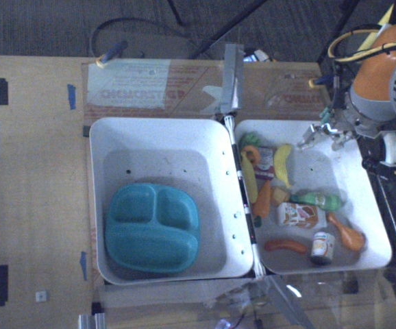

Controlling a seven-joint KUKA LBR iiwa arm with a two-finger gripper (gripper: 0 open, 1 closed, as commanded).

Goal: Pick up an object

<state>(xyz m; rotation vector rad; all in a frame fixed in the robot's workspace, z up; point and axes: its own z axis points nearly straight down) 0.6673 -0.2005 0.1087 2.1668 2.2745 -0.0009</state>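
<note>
Carton (299,215) label unreadable; jar (322,247) label blurred.

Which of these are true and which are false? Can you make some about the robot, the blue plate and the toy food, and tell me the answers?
1. The blue plate lies in the left bin. True.
2. The toy food is piled in the left bin with the plate. False: the toy food, such as the banana and the small jar, is in the right bin.
3. The gripper is over the far side of the right bin. True.
4. The gripper is lifting the banana. False: the banana lies in the bin, apart from the gripper.
5. The blue plate has three sections. True.
</note>
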